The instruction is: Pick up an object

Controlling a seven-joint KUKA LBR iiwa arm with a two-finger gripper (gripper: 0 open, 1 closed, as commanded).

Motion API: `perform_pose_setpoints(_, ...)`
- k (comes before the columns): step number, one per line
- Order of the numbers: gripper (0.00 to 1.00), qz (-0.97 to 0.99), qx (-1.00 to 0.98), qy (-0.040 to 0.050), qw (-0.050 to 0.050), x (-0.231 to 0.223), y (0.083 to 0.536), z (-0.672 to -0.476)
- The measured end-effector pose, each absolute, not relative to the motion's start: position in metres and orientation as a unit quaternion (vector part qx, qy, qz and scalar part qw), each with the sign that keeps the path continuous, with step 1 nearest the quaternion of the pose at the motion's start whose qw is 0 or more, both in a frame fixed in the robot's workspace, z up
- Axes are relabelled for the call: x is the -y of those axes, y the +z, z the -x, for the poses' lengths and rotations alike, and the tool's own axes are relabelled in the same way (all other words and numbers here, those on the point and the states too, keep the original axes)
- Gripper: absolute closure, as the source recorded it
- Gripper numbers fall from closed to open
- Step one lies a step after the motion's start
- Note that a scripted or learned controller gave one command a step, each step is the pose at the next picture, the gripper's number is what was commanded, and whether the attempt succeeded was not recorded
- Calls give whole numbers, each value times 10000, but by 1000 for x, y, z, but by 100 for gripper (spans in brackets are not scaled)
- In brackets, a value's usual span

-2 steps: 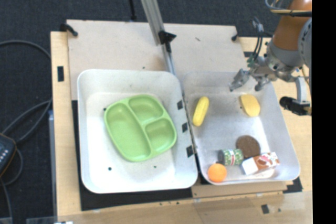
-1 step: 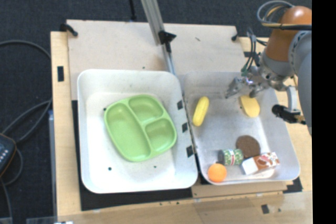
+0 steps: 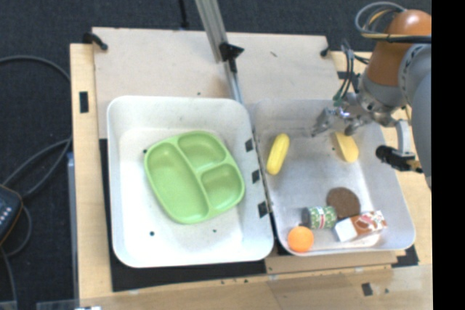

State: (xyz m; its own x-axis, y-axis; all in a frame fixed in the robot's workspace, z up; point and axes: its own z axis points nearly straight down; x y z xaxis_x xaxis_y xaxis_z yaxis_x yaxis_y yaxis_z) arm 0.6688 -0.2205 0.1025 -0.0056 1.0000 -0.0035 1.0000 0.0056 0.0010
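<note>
My gripper point(image 3: 337, 124) hangs over the far part of the right bin point(image 3: 398, 196), fingers spread open with nothing between them. Just in front of it lies a small yellow piece point(image 3: 348, 148), close to the right fingertip but not gripped. A yellow banana-shaped object point(image 3: 277, 154) lies to the left, near the bin's left wall. At the bin's near end sit a brown disc point(image 3: 342, 200), a small green can point(image 3: 320, 216), an orange ball point(image 3: 300, 238) and a red-and-white carton point(image 3: 360, 226).
The left bin point(image 3: 127, 229) holds a green divided plate point(image 3: 194, 176). A slanted metal post point(image 3: 211, 11) rises behind the bins, its foot between them. The grey arm with its orange band point(image 3: 396, 47) comes in at the right edge.
</note>
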Motion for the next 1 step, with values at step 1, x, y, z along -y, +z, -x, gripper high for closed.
perform_pose_setpoints(1, 100, -7037, -7105, -8, 39, 221, 115, -670)
